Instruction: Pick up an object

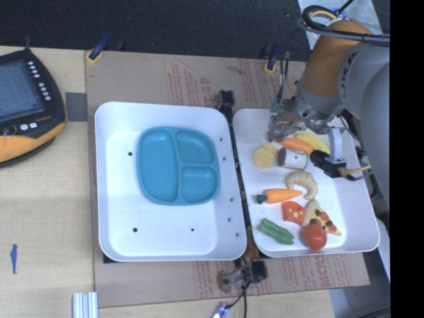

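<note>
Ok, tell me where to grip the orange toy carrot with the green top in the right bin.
Grip the orange toy carrot across its thicker middle, coming straight down. It lies flat, pointing sideways, with free space above and below, though the pale shrimp crowds its tip.

Left bin (112, 177) showing white, holding a teal-blue divided plate (177, 164). Right bin (358, 224) showing white too. Corn (265, 155) reading pale yellow, carrot (281, 195) orange, shrimp (303, 181) peach-cream, pea pod (275, 231) green, tomato (315, 238) red, pizza slice (323, 220) yellow with red dots. Pendant (26, 108) showing orange with black face. Arm (331, 61) showing orange band.
</note>
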{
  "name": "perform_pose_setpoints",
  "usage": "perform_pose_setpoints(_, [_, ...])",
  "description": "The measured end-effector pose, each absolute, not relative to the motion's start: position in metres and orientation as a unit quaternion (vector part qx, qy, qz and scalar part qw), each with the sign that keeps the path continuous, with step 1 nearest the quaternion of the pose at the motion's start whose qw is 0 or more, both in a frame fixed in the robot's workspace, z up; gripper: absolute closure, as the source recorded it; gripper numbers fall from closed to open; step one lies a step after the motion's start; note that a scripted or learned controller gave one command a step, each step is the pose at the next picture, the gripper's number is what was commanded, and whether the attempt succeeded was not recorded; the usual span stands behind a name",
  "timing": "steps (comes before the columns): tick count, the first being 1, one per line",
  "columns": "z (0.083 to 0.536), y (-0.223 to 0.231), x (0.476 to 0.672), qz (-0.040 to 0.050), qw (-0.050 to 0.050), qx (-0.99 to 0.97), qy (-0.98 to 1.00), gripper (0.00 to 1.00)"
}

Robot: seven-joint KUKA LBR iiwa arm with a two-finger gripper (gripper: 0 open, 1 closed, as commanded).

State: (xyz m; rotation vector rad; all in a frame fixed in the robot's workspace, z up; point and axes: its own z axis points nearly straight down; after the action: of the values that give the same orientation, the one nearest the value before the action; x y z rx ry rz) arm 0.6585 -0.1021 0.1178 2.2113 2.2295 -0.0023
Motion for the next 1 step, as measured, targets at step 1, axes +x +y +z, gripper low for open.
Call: perform_pose_setpoints(1, [0.1176, -0.102, 0.6584, -0.0008, 0.001, 0.704, 0.71, 0.0])
